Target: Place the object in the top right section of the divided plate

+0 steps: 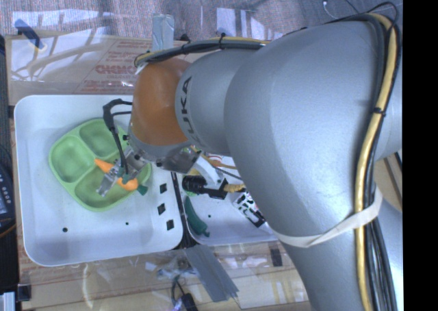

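Note:
A green divided plate [75, 148] lies in the left white bin [41, 234]. An orange carrot-like object [127, 182] with a teal-green end lies across the plate's near right section, and part of it is covered. My gripper [111, 181] is down over that object, right at the plate's surface. The orange shows on both sides of the gripper. The grey arm with its orange band [157, 107] reaches in from the right and hides the plate's right rim.
The right bin [226, 238] is mostly hidden under the arm. It holds a dark green item [196, 220], a black-and-white item [250, 210] and a black piece [198, 185]. Cardboard and tape lie behind the bins.

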Controlling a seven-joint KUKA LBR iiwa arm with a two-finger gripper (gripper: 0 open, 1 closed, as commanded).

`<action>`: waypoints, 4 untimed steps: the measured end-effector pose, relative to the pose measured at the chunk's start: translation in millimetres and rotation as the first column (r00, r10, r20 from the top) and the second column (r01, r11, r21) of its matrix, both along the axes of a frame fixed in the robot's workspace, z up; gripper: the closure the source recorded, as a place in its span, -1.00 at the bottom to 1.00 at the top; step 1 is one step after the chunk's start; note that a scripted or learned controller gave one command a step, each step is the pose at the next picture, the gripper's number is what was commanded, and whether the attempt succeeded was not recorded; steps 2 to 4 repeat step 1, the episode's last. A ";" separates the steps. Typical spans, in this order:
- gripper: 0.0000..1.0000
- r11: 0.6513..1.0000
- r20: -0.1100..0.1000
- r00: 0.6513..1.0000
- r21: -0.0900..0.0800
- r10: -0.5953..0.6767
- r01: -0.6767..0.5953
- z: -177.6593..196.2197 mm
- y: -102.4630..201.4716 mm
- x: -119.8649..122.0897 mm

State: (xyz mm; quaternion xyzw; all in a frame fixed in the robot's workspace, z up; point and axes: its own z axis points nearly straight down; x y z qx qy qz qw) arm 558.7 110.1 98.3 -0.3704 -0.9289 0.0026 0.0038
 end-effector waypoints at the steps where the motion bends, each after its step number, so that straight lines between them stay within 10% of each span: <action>1: -1.00 0.973 0.006 0.973 0.000 -0.230 0.230 90.8 -43.6 80.6; 4: -1.00 0.973 0.006 0.973 0.000 -0.230 0.230 90.8 -43.6 80.6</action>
